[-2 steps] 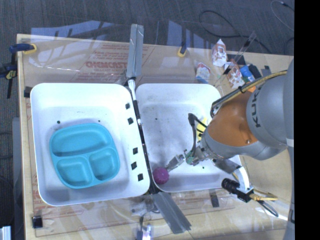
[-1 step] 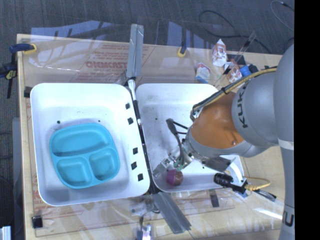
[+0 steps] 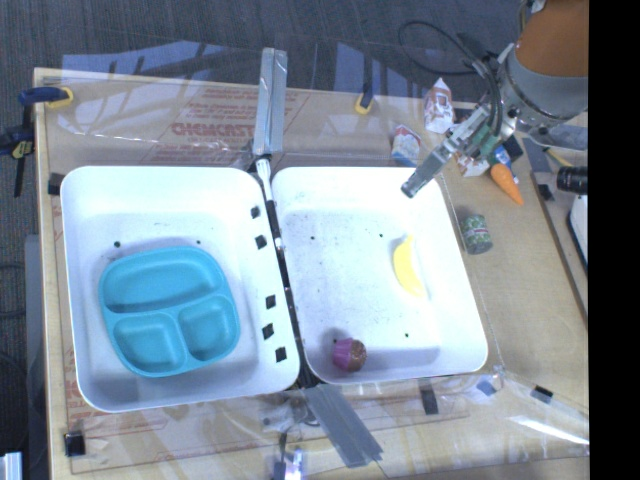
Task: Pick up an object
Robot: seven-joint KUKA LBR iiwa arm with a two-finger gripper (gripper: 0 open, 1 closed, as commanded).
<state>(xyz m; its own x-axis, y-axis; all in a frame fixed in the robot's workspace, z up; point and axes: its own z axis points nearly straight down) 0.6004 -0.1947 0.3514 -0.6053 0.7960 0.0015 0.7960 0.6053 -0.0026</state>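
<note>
In the right bin [image 3: 340,218] a yellow banana-like piece [image 3: 408,267] lies near the right wall, and a small purple round object [image 3: 348,354] sits by the front edge. My gripper [image 3: 418,181] hangs over the bin's far right corner, above and a little behind the yellow piece, pointing down-left from the wrist at the upper right. Nothing shows between its fingertips.
The left bin [image 3: 100,198] holds a blue divided plate [image 3: 168,309]. Outside the right bin lie a small dark can [image 3: 475,233], an orange carrot-shaped item [image 3: 505,182] and crumpled packets [image 3: 437,103] near the far edge. Cables loop behind the arm.
</note>
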